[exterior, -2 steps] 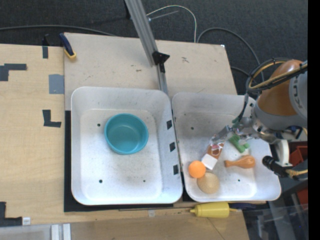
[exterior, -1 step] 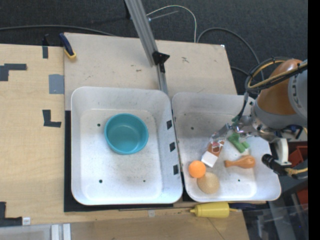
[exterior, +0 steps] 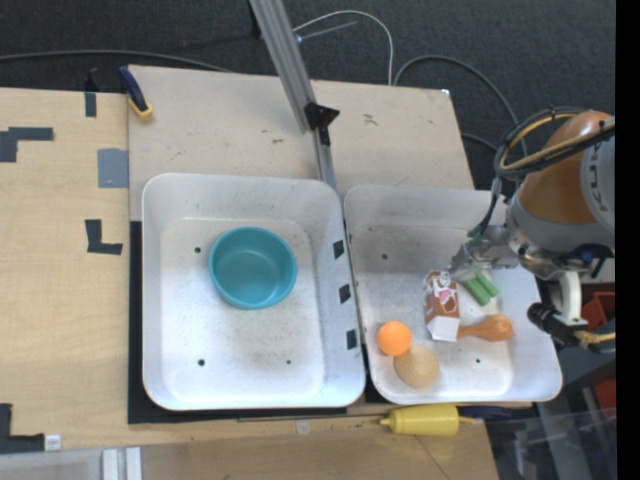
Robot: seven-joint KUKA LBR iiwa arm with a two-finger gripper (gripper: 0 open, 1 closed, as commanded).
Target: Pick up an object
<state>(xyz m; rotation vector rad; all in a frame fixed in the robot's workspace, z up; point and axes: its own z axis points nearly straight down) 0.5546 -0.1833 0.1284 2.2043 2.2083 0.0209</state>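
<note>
The right bin (exterior: pixel 400 218) holds a small red and white carton (exterior: pixel 441 305), a green piece (exterior: pixel 481 288), an orange ball (exterior: pixel 394 338), a tan roundish piece (exterior: pixel 417 367) and an orange drumstick-shaped toy (exterior: pixel 487 329). My gripper (exterior: pixel 475 259) hangs low over the bin's right part, just above the green piece and up-right of the carton. The arm's wrist covers most of it. A teal bowl (exterior: pixel 252 267) sits in the left bin (exterior: pixel 170 208).
A yellow bottle (exterior: pixel 426 421) lies on the bench just in front of the right bin. A metal pole (exterior: pixel 290 53) slants up from between the bins. Cables loop behind the right bin. A blue and yellow clamp (exterior: pixel 135 92) sits at the far left.
</note>
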